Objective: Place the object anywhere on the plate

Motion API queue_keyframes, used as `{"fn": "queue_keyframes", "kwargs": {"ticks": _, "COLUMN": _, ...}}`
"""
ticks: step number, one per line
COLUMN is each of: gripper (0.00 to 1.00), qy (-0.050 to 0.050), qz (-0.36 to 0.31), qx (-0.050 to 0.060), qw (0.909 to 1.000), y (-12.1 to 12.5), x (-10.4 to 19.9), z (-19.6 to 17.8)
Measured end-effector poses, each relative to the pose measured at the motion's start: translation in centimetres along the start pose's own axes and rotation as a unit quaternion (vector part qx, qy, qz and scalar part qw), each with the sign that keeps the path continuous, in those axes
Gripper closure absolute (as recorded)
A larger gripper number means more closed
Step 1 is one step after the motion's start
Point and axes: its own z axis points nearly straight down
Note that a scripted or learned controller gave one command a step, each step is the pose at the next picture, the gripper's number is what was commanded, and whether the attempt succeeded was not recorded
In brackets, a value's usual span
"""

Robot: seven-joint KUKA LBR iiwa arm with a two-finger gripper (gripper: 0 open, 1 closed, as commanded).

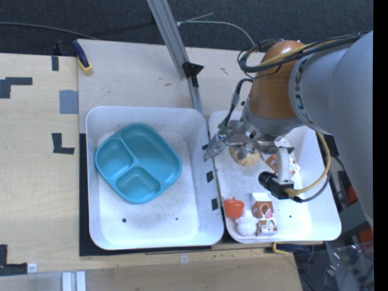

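A blue plate (138, 162) with three compartments lies in the left bin (109, 223). The arm reaches from the right over the right bin (321, 220), and its wrist covers the gripper (245, 153). Below the wrist a tan, roundish object (247, 157) peeks out on the bin floor. Whether the gripper touches it is hidden.
The right bin holds an orange-red piece (234, 208), a white lump (246, 225), a small brown and white box (264, 214) and a red and white item (285, 164). A metal pole (171, 35) slants over the bench behind the bins. Black cables loop beside the arm.
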Motion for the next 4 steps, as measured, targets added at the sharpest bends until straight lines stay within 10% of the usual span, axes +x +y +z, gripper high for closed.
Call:
{"fn": "queue_keyframes", "kwargs": {"ticks": 1, "gripper": 0.0, "qy": -0.01, "qz": 0.009, "qx": -0.007, "qw": 0.9999, "y": 7.2, "x": 7.7, "z": 2.4}}
{"fn": "queue_keyframes", "kwargs": {"ticks": 2, "gripper": 0.0, "qy": -0.003, "qz": 0.006, "qx": -0.004, "qw": 1.0, "y": 11.5, "x": 2.6, "z": -0.3}}
{"fn": "queue_keyframes", "kwargs": {"ticks": 4, "gripper": 0.0, "qy": -0.003, "qz": 0.004, "qx": 0.0, "qw": 1.0, "y": 7.3, "x": 7.5, "z": -0.1}}
